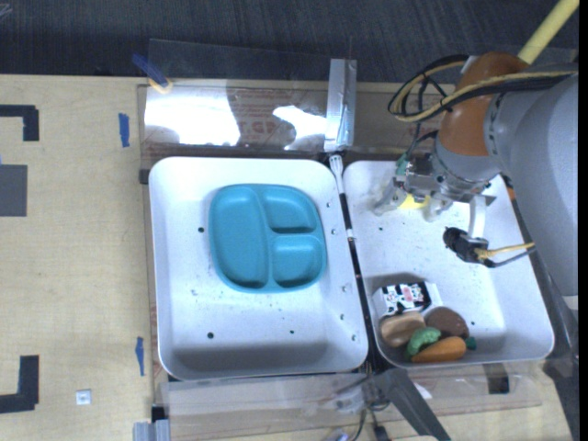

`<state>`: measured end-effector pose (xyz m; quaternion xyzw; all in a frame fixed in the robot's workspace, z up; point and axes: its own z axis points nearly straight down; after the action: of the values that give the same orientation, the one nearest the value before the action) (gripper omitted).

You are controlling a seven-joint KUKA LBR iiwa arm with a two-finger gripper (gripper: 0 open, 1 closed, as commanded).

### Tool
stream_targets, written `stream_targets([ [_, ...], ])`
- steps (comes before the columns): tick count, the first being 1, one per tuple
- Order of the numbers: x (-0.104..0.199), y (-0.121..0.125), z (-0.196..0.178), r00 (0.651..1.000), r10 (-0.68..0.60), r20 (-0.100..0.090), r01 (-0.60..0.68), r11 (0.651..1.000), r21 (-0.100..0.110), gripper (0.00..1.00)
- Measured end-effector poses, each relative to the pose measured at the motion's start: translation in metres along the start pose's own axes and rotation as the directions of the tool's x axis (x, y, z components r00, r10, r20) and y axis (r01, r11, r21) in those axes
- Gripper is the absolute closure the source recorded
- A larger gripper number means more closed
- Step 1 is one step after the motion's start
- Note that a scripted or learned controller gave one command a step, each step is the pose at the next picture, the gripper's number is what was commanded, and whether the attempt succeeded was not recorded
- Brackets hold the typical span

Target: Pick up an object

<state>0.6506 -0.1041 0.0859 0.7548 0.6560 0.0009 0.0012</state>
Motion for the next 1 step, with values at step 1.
stream_targets([
  [1,0.0166,0.0168,-0.1046,0.99,-0.14,0.001,0.14,0.99,-0.008,0.0],
])
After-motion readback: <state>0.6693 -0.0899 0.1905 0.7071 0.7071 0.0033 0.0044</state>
